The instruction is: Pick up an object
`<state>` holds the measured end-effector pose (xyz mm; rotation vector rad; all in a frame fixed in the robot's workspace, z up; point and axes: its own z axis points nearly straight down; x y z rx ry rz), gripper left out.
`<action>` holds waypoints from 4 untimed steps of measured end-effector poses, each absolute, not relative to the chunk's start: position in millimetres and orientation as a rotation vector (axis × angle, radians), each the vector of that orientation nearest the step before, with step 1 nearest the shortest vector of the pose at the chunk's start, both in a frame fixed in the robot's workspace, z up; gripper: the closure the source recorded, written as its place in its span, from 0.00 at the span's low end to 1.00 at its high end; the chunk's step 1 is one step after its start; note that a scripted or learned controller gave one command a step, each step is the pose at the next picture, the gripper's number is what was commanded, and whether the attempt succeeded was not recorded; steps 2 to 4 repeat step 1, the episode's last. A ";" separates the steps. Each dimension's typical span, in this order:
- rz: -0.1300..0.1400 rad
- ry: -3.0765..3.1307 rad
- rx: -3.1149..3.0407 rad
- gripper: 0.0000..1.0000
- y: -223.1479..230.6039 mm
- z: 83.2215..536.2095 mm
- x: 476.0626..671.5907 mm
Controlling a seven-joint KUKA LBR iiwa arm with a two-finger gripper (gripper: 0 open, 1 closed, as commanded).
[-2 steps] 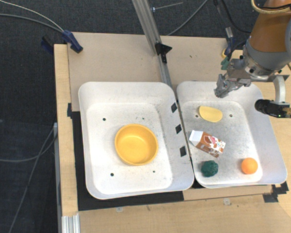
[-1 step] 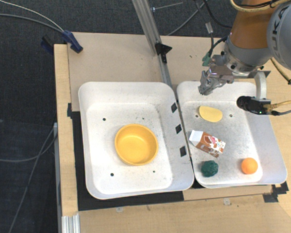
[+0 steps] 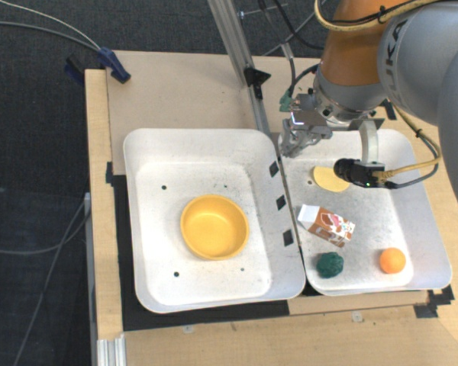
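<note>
Gripper (image 3: 296,142) hangs over the right bin (image 3: 427,227) at its 11 o'clock corner, finger state indiscernible. Carton (image 3: 327,226), green ball (image 3: 330,264) and orange ball (image 3: 392,261) lie toward 6 o'clock; yellow bowl (image 3: 214,226) occupies the left bin (image 3: 149,204).

Arm (image 3: 412,44) cut off by top and right edges. Pale yellow flat item (image 3: 328,179) in the right bin (image 3: 435,258) is partly covered by the black camera unit (image 3: 359,172), so shape unclear. Small carton (image 3: 327,226): print too small to read; the right bin's far rim is hidden behind the wrist.
</note>
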<state>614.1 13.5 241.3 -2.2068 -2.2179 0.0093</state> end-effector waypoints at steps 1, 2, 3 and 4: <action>0.002 -2.222 -2.213 1.00 74.8 236.0 619.8; 0.002 -2.222 -2.213 1.00 74.8 236.0 619.8; 0.002 -2.222 -2.213 1.00 74.8 236.0 619.8; 0.002 -2.222 -2.213 1.00 74.8 236.0 619.8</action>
